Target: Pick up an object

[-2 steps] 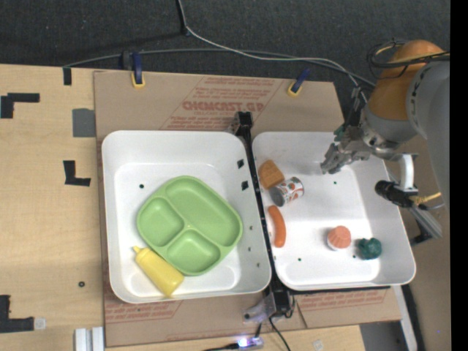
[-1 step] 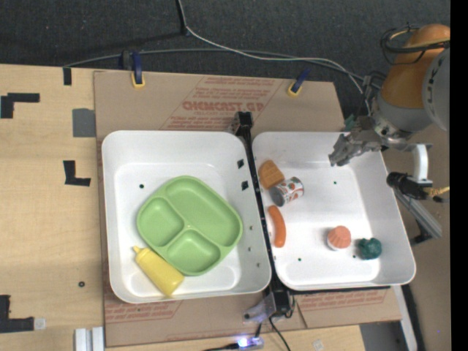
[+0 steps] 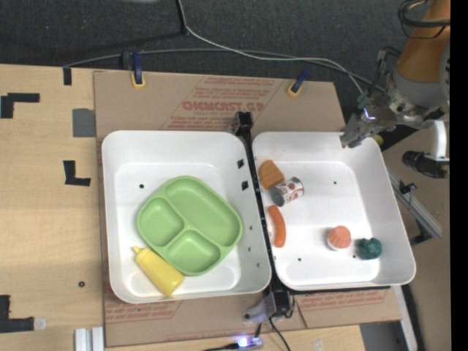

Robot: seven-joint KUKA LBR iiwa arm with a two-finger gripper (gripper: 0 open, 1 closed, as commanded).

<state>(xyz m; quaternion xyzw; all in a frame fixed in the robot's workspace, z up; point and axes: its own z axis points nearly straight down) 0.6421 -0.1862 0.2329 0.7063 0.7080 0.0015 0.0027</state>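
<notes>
We see the hand (image 3: 356, 132) over the far right corner of the right bin (image 3: 391, 196); we cannot tell its state. In that bin lie five things: an orange sausage (image 3: 277, 226) by the left wall, long axis running near to far, a small can (image 3: 289, 191), a brown piece (image 3: 270, 173), a round orange-topped piece (image 3: 338, 238) and a green lump (image 3: 368, 248). The left bin (image 3: 117, 196) holds one green divided plate (image 3: 189, 224) and one yellow bottle (image 3: 157, 270), lying slantwise.
</notes>
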